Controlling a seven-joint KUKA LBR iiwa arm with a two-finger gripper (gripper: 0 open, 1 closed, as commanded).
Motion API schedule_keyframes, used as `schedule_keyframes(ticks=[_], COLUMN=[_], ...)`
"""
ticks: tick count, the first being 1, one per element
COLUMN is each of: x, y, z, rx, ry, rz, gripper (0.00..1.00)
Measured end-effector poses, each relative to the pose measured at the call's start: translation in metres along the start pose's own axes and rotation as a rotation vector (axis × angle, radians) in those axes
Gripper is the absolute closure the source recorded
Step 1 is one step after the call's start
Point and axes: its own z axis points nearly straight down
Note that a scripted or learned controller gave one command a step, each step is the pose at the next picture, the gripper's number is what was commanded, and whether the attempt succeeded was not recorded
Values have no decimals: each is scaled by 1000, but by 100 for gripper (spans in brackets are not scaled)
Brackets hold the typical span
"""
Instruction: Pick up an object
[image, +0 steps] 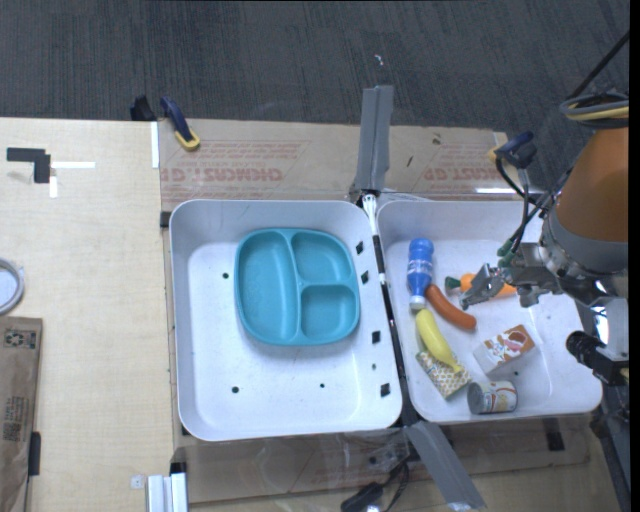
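The gripper (484, 288) hangs low over the right bin (560, 225), near the middle of its floor, its dark metal fingers pointing toward the divider between the two bins. Whether it is spread or pressed together cannot be told from this view, and nothing is visibly caught in it. Just beside it lies a small orange object (468, 283), partly hidden, so its kind is unclear. Close to it on the divider side, a sausage-shaped reddish-orange toy (451, 308) lies at a slant. Beyond that, a white bottle with a blue cap and blue label (419, 268) lies close to the divider, cap toward the bin's far edge. Below the sausage, a yellow banana (433, 337) slants toward the near edge, and a patterned packet (444, 375) touches the banana's lower end. Toward the bin's near right corner sits a small white-and-red carton (507, 349), with a silver can (493, 398) on its side next to the near wall.

The grey arm (590, 215), with its orange band, enters over the right bin's right edge, trailing black cables.

The left bin (200, 330) carries a teal three-compartment plate (297, 287), lying flat and upright toward the bin's far half.
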Motion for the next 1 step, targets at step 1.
schedule_keyframes(ticks=[1], x=[41], y=[30], z=[-16], rx=[-1], ry=[-1], rz=[147], gripper=[0])
